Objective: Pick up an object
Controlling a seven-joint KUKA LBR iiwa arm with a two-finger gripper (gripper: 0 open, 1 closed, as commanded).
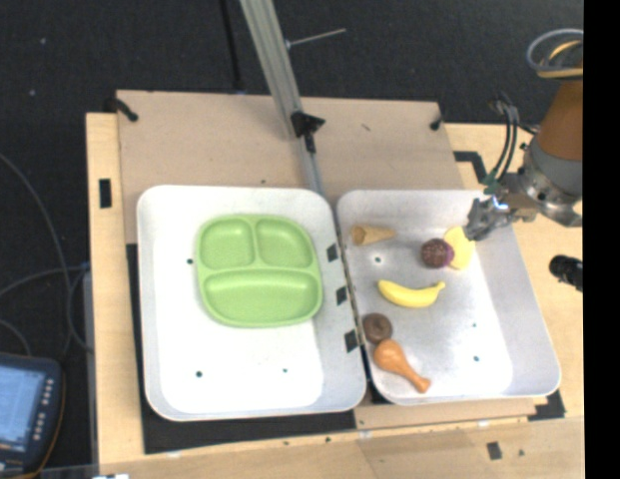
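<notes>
The yellow piece (461,248) and the purple ball (436,253) sit touching each other in the upper part of the right bin (509,367), and they look like the likeliest pick. The gripper (483,217) hangs just beside them, up and to the right, so the yellow piece lies down and to the left of it, a short drop away. How its jaws stand I cannot tell from here; nothing shows between them. Below those two lies the banana (410,292), long axis nearly level across the bin. The cone (371,235) rests near the bin's left wall, and the brown round (376,326) and drumstick (400,361) lie lower down. The left bin (170,367) holds a green tray (259,271), well apart from the arm (557,158). Both bins sit on the counter (220,138).
</notes>
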